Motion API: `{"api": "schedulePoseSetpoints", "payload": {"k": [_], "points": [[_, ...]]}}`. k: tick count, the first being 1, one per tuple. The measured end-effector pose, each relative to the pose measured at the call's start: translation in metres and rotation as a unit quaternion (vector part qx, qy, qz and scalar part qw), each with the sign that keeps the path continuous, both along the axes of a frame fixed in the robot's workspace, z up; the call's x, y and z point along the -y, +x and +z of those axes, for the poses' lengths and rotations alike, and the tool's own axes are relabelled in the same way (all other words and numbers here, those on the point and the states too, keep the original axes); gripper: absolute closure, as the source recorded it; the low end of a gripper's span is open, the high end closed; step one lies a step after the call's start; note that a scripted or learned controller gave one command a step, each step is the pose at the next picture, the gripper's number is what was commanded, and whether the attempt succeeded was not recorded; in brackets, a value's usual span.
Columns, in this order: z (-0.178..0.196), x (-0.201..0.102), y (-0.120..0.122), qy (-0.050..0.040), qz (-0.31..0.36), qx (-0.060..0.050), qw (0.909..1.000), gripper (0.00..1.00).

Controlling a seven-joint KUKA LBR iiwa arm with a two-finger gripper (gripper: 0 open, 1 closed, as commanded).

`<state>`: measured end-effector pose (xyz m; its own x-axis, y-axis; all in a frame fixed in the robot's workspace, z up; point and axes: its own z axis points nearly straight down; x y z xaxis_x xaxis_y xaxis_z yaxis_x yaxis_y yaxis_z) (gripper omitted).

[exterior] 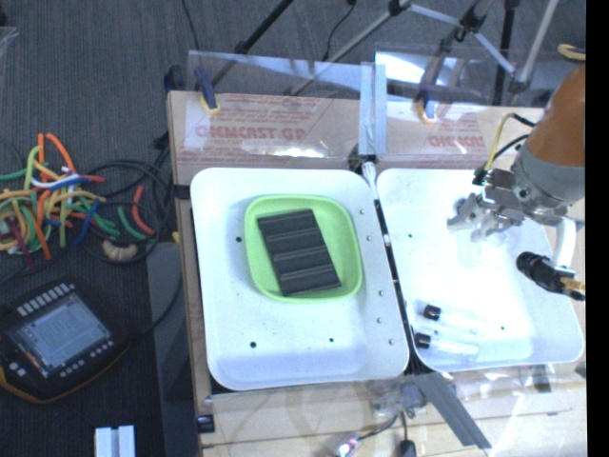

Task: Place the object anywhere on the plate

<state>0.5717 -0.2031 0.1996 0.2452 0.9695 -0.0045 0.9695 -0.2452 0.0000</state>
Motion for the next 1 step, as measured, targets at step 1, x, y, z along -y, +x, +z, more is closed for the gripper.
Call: {"api": "schedulePoseSetpoints", "payload": {"k": [1], "points": [[0.0001,0.0,0.0001,0.0,0.0,0.0,1.0,0.0]]}}
